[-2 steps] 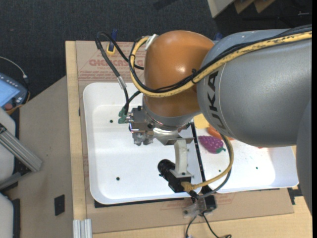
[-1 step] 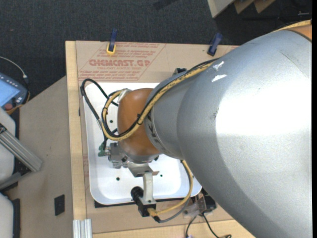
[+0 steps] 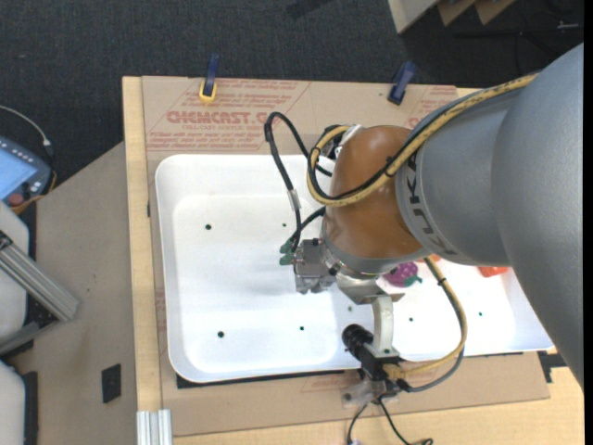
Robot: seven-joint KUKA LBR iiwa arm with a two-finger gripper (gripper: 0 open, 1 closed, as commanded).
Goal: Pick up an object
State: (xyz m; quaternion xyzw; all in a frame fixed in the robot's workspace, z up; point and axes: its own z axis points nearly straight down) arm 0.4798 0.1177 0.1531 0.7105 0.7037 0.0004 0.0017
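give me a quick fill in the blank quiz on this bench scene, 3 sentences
1. The band above the arm's wrist is coloured ____.
2. The arm reaches in from the view's ____ side.
3. The small object peeking out beside the wrist, in the right bin, is coloured ____.

Missing words: orange; right; purple

Even, bright overhead light washes the white bin (image 3: 185, 248) nearly featureless. The arm (image 3: 482, 184) looms close, slightly soft, casting a faint grey shadow beneath it; the surrounding floor stays dark.
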